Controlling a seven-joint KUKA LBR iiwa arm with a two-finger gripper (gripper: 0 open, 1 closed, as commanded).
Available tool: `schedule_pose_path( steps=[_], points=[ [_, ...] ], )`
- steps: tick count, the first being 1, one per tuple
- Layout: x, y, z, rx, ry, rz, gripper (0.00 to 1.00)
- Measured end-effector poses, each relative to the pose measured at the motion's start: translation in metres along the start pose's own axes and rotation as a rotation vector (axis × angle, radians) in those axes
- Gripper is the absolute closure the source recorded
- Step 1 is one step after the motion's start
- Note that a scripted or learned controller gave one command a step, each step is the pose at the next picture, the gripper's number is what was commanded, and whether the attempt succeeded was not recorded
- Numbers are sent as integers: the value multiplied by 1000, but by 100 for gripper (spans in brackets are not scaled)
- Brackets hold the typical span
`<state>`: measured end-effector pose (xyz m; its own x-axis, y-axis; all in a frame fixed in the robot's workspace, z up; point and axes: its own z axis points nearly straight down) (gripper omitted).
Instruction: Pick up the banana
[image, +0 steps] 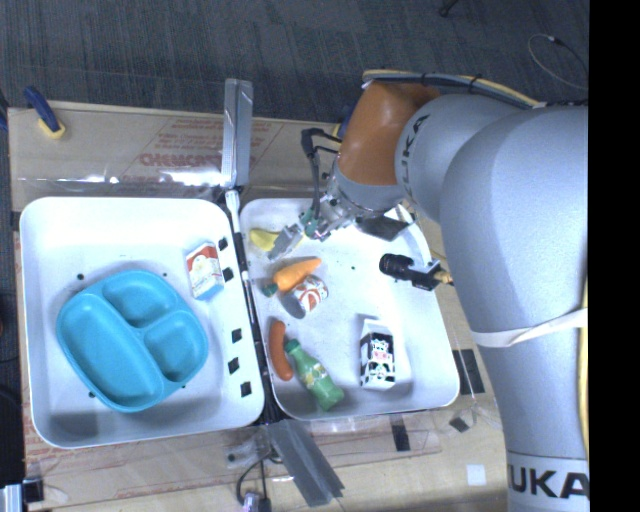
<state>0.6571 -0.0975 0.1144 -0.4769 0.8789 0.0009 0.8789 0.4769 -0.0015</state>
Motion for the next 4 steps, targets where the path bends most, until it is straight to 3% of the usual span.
schedule_pose_path(
  steps=[3,4],
  points=[
    [0,0,0,0,0,0,0],
    [-44,-60,-20,0,0,-62,0]
  ],
)
